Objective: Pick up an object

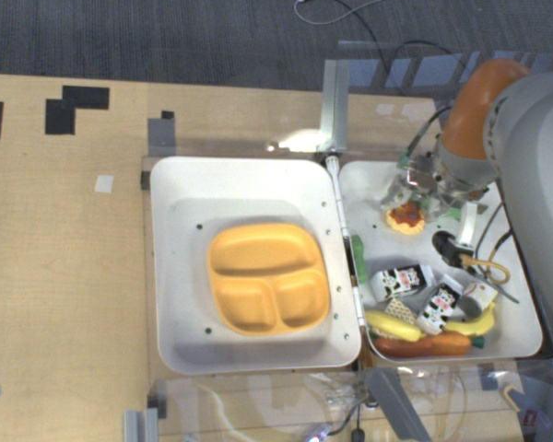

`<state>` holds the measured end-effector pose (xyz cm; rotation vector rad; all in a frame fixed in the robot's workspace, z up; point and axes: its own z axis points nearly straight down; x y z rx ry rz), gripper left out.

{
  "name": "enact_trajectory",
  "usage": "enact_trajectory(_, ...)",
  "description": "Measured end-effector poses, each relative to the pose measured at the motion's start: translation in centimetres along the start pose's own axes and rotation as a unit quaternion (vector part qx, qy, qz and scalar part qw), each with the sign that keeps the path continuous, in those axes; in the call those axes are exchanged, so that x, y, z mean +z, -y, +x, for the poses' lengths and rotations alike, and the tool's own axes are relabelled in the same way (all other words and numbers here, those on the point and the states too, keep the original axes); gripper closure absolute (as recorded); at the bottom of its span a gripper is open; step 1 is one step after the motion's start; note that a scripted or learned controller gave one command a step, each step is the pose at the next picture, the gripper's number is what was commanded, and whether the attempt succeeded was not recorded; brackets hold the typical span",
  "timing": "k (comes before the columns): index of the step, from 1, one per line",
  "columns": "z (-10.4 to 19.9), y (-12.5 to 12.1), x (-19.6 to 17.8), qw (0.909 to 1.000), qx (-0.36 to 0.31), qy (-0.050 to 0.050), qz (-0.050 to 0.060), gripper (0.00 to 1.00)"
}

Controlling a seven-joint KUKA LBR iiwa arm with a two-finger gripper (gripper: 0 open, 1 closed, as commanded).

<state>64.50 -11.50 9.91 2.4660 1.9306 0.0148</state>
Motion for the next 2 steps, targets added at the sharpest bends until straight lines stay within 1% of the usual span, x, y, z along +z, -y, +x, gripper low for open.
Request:
enact_trajectory(1, 3.5, -1.0, 1.2, 0.9999, -0.016, 0.001, 0.006, 1.0)
enact_trajectory(2, 10.4, 1.4, -8.7, 0.9992, 0.04, 0.0, 0.005, 1.0)
